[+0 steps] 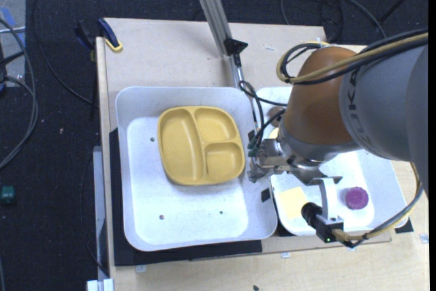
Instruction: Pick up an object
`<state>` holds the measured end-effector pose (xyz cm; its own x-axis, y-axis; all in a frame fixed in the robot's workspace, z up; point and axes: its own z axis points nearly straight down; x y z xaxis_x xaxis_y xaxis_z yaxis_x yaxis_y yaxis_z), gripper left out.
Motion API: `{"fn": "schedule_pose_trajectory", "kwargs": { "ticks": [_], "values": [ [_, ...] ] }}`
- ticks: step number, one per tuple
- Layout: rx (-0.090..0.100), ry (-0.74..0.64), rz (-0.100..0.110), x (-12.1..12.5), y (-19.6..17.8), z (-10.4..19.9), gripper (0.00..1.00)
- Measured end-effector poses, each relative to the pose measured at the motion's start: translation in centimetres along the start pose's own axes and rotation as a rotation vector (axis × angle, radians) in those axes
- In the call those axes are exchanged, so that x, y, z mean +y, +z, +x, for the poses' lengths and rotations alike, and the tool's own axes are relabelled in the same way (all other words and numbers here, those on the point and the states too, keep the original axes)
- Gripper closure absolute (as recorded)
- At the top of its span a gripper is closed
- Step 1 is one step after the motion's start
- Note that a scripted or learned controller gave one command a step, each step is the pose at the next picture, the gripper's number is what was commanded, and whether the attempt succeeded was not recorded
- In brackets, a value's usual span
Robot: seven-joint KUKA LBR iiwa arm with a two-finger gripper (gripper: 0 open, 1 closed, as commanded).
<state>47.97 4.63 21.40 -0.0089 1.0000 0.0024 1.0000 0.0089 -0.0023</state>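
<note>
Yellow plastic is what stands out in the camera view: a divided plate [201, 145] with three compartments lies flat in the left bin [136, 215], in its upper right part, close to the wall that the two bins share. The left bin is white and shallow and sits on the pale counter [163, 54].

The grey arm [388, 105], with its orange band [320, 99], reaches in from the right and covers most of the right bin [392, 177]. The gripper [257, 161] hangs over the shared wall, just beside the right edge of the plate, with black cables around it. Its jaws are hidden under the wrist and the cables, so I cannot tell how they stand, and nothing is seen held by them.

In the right bin, a small purple round object [356, 198] lies near the right side. A pale yellow flat piece [291, 202], perhaps a sponge or a card, lies to the left of it, partly under the arm. The two are apart.
</note>
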Motion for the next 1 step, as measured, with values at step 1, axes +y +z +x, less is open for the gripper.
{"fn": "schedule_pose_trajectory", "kwargs": {
  "ticks": [1],
  "values": [
    [-0.001,0.000,-0.003,0.47,-2.01,5.16,1.00]
  ]
}}
